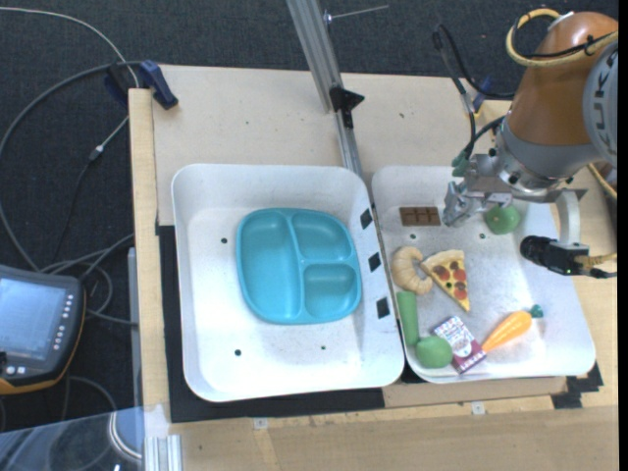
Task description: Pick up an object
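Nearest the bench's front edge, the right bin (579,346) holds one purple packet (460,342), one carrot (510,329), one green piece (417,334); farther in, one pizza slice (452,277), one croissant (411,269), one chocolate bar (420,216), one green ball (503,219). The left bin (196,292) holds one blue tray (296,264). My claw (459,207) hovers between bar and ball; I cannot tell its spread. I judge I'm approaching: next, descend squarely onto one.

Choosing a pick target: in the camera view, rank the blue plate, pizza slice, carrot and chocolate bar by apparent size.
1. blue plate, by far
2. pizza slice and carrot, too alike to separate
3. chocolate bar
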Robot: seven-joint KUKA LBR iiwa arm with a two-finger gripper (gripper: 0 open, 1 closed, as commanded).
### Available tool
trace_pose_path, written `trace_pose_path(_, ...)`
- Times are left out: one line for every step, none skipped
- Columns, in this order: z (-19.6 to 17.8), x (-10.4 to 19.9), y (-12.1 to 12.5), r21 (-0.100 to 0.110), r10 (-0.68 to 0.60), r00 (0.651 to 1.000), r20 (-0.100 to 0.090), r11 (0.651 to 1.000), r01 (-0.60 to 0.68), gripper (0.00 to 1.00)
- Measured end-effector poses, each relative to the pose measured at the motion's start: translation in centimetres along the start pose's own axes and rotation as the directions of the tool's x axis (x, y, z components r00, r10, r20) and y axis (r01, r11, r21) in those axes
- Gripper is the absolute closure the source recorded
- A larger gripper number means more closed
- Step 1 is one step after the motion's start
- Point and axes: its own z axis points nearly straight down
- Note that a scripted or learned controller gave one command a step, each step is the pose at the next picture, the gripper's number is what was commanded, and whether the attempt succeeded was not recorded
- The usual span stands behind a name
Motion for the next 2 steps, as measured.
trace_pose_path(-1.2, 5.7, -1.0, -0.001, -0.001, 1.000, 0.000, 1.000, 0.001, 1.00)
trace_pose_path(-0.4, 11.5, -2.4, 0.002, -0.001, 1.000, 0.000, 1.000, 0.001, 1.00)
